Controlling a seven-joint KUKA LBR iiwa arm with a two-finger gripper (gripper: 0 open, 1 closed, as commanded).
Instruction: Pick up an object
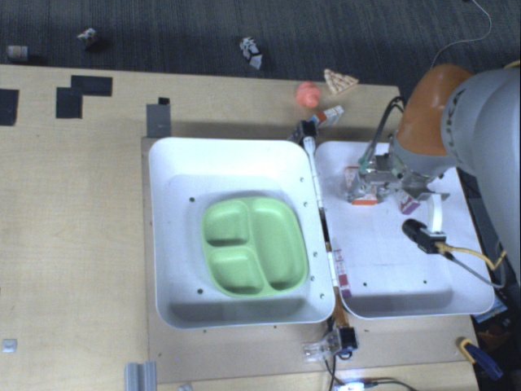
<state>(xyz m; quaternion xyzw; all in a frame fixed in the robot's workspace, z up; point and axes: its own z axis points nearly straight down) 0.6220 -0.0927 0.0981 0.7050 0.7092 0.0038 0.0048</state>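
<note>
My gripper [362, 187] hangs low over the far left part of the right bin [391, 275], reaching in from the right. A small red-orange thing [365, 202] shows at the gripper's lower edge, on or just above the bin floor. Whether the gripper holds it is hidden by the gripper's body. In the left bin [171, 218] a green divided plate [252, 245] lies flat in the middle, well away from the gripper.
Beyond the bins on the bench lie a pink ball [308, 94], a tan wedge-shaped piece [340, 81] and a small orange-and-white item [330, 116]. The ridge between the two bins [323, 226] runs just left of the gripper.
</note>
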